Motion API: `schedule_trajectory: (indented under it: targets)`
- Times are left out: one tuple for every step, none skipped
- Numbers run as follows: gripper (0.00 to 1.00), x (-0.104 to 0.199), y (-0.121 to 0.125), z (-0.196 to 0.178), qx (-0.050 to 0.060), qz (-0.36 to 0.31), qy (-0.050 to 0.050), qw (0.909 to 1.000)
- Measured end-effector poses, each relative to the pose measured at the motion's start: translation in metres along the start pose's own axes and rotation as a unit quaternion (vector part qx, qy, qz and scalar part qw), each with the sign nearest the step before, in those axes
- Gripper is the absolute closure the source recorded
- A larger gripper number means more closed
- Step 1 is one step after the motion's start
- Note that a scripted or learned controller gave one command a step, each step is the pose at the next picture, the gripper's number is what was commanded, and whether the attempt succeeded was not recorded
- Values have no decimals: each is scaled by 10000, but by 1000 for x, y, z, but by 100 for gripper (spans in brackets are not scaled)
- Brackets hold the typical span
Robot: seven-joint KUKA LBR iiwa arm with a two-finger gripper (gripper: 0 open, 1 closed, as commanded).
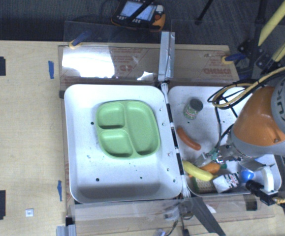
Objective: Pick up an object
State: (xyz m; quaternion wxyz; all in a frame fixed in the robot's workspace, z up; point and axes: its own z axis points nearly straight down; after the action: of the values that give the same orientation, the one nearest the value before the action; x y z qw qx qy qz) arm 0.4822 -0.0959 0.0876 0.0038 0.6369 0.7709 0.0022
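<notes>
Hovering low, the gripper [216, 156] is seen above the carrot [211, 167]; its grasp cannot be told. Light, stiff, smooth: mid-body is advised.

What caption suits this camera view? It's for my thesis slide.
KUKA arm's gripper lowered among toy food in the right bin; green divided plate in the left bin.

I see a pale wooden bench [24, 132] with black marks and blue tape [50, 69]; behind it, dark grey floor [44, 9] with tripod legs [211, 1].
</notes>
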Motion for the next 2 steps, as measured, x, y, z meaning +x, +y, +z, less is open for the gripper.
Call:
schedule_trajectory:
  targets:
    - [100,0,1,-10,-18,5,-8,10000]
    - [100,-6,-2,-7,2,-132,-1,9999]
